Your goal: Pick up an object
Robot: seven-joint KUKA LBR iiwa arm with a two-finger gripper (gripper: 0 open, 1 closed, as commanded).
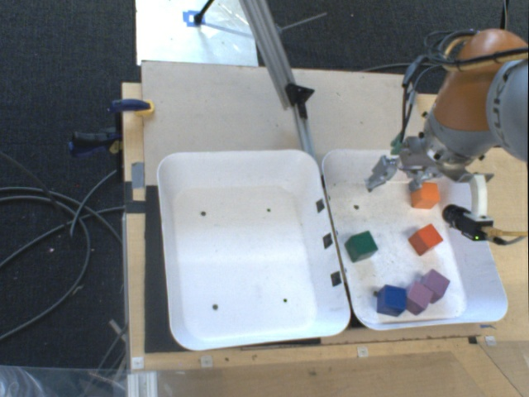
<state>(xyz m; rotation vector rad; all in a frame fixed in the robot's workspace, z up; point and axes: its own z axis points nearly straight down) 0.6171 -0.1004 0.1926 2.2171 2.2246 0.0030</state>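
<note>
Orange cube [425, 194], upper right of the right bin [488, 304], directly beneath the gripper [405, 174]; whether the jaws are open or grip it cannot be told. Same bin: second orange cube [426, 239] lower down, green cube [360, 246] at centre-left, blue cube [392, 299] and two purple cubes [426, 289] clustered at the lower edge. Left bin [178, 304] alongside.

The grey arm [496, 98] reaches in from the right, its orange band [467, 110] bent downward above the wrist. The gripper [395, 170] hangs low, angled toward the left, metal parts showing.
</note>
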